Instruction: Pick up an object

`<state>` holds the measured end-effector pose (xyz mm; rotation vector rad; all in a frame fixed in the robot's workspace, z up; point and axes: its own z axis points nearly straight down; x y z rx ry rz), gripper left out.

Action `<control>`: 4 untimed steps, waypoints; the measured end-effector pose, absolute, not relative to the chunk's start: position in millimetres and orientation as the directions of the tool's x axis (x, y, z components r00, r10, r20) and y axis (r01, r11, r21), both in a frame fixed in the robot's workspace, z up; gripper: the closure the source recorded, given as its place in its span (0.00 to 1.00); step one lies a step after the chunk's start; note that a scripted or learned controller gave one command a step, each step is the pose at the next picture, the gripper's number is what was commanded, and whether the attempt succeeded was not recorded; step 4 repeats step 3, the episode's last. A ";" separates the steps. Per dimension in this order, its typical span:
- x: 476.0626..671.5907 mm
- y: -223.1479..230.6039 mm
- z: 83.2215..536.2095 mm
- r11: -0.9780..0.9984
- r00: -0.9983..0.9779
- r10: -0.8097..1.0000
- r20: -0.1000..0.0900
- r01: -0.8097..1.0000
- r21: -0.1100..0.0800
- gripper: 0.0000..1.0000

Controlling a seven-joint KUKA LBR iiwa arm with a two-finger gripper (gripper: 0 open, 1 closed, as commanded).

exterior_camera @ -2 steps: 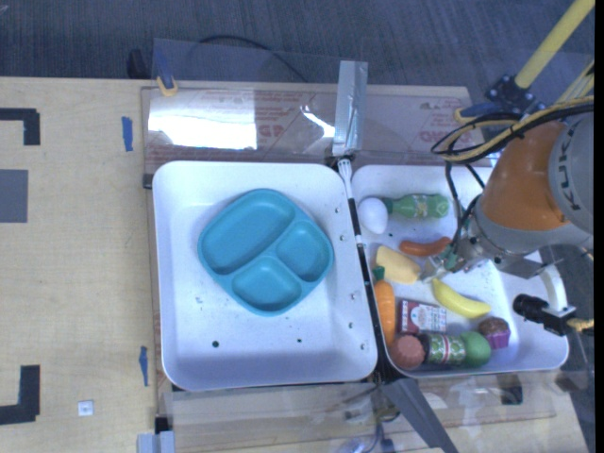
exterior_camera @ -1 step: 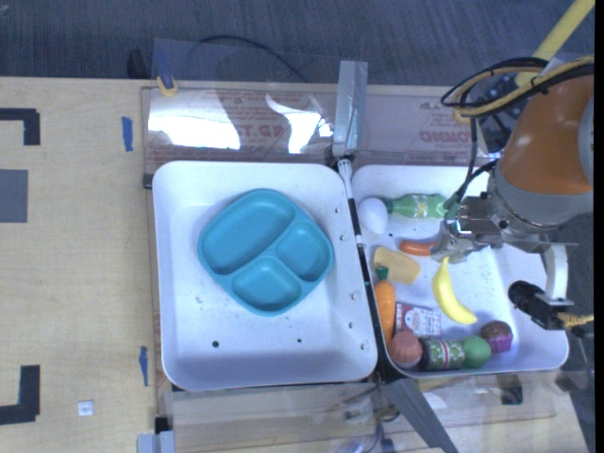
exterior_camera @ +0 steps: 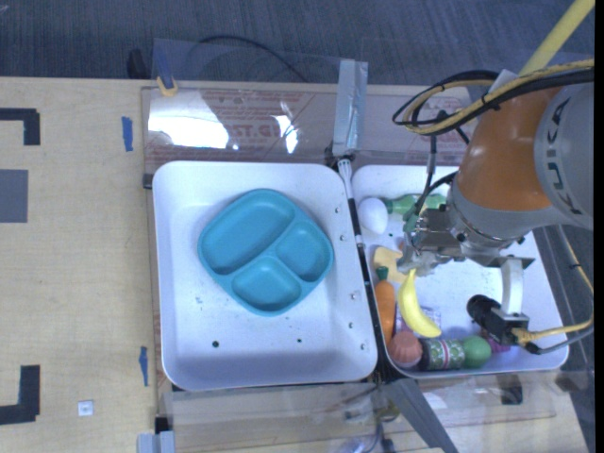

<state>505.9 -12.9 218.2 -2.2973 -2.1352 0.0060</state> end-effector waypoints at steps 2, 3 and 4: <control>599.6 21.2 316.8 -0.119 0.119 0.993 0.000 0.993 0.005 1.00; 601.0 -14.0 206.8 -0.069 0.069 0.998 -0.004 0.998 -0.015 1.00; 601.0 -14.0 206.8 -0.069 0.069 0.998 -0.004 0.998 -0.015 1.00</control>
